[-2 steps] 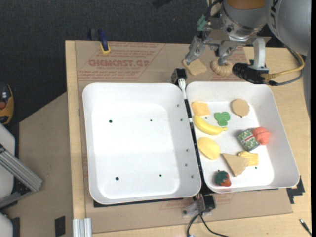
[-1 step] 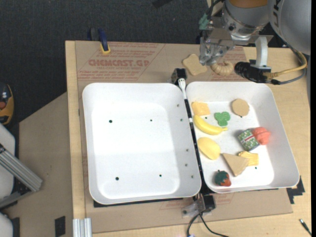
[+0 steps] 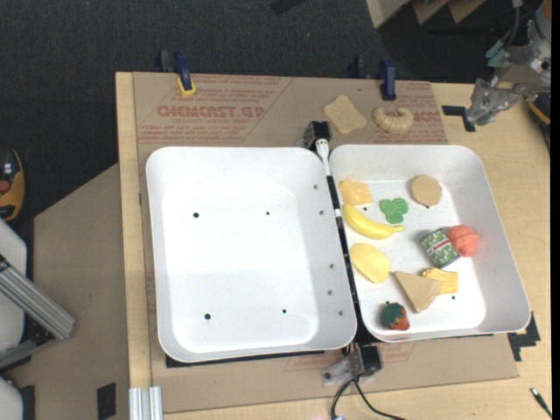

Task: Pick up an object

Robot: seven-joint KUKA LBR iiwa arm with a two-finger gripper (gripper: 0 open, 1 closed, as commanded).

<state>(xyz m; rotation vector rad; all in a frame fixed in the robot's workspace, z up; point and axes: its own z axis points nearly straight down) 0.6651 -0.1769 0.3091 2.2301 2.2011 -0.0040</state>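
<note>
Right bin point(image 3: 490, 234) holds banana point(image 3: 371, 224) — end effector point(image 3: 486, 100) well apart, grip state unclear.

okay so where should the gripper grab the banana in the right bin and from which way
Probably across the middle of the banana, coming straight down from above. It lies flat, long and narrow, so its short width should fit between the fingers. Close across the curve; the yellow block and green piece crowd its ends, while the midsection looks freer.
</note>
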